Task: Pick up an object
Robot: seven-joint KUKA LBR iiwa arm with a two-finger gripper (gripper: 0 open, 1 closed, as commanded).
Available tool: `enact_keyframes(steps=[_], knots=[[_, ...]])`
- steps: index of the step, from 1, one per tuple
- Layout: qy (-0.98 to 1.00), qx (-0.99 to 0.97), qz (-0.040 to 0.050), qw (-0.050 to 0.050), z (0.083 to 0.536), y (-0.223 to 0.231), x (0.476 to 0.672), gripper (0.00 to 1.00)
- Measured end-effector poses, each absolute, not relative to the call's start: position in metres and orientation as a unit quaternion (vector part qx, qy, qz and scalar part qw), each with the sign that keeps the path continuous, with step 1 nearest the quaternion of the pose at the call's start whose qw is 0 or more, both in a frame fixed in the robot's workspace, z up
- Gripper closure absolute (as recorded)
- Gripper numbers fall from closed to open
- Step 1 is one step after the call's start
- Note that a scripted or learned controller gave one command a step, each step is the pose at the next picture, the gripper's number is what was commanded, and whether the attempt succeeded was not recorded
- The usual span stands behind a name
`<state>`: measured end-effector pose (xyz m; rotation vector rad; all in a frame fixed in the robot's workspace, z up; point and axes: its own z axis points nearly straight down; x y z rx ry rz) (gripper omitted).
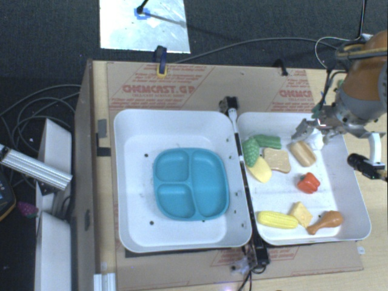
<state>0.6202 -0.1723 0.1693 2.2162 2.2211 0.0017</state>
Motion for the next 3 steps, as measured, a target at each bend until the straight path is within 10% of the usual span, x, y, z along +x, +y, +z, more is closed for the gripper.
enact_keyframes(steps=[2,3], knots=[[0.707,0.707,0.0003,0.0,0.106,-0.163,0.531,0.0],[0.708,0.706,0.0005,0.002,0.094,-0.207,0.606,0.0]])
